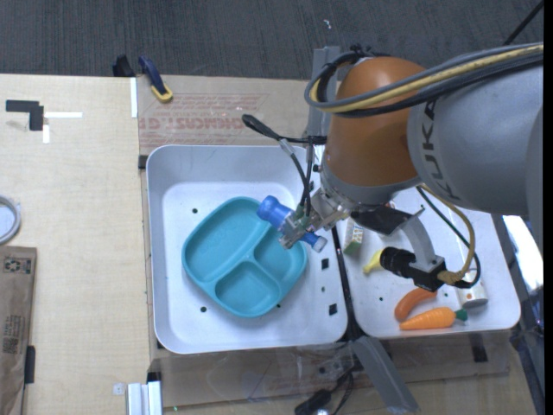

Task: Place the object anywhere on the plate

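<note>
The jaws are closed on the blue object (273, 209), which runs slantwise through the gripper (301, 230): its rounded end sticks out to the upper left and a shorter blue end shows to the lower right. The object sits over the upper right rim of the teal plate (216, 242), partly above the plate's upper compartment and partly past its edge.

The plate has three compartments and lies in the middle of the left bin (157, 232), tilted, with bare white floor all round it. The widest free strips run along the bin's far edge and near edge, and a narrower one lies between the plate's right rim and the wall shared by the two bins.

The right bin (373, 315) is more crowded. A small pale box (352, 239) lies just beside the shared wall, with a yellow piece (371, 264) a little nearer. A carrot (428, 320) lies along the near edge and an orange piece (414, 302) touches it. A small white cylinder (472, 297) lies toward the near right corner. The arm's bulk covers the far half of this bin.
</note>
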Robot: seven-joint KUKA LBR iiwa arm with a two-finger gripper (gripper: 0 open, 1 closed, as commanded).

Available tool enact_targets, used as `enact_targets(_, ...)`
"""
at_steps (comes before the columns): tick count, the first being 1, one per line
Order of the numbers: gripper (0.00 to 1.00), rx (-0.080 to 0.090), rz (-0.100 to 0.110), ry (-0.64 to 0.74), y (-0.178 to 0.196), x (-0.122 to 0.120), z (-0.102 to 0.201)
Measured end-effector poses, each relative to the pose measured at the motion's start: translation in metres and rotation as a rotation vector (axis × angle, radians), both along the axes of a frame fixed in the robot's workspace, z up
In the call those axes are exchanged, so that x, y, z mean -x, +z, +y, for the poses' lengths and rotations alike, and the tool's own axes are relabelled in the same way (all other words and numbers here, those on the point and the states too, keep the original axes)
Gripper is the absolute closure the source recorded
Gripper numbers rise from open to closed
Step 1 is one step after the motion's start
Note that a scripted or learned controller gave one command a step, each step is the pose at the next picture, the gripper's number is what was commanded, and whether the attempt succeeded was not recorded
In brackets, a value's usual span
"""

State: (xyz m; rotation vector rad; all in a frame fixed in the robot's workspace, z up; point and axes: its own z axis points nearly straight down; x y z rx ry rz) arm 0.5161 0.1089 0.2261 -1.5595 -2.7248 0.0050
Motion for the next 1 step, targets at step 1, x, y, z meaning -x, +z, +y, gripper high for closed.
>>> enact_targets(1, 0.0, 0.0, -0.001, -0.001, 0.0002, -0.0002, -0.0005)
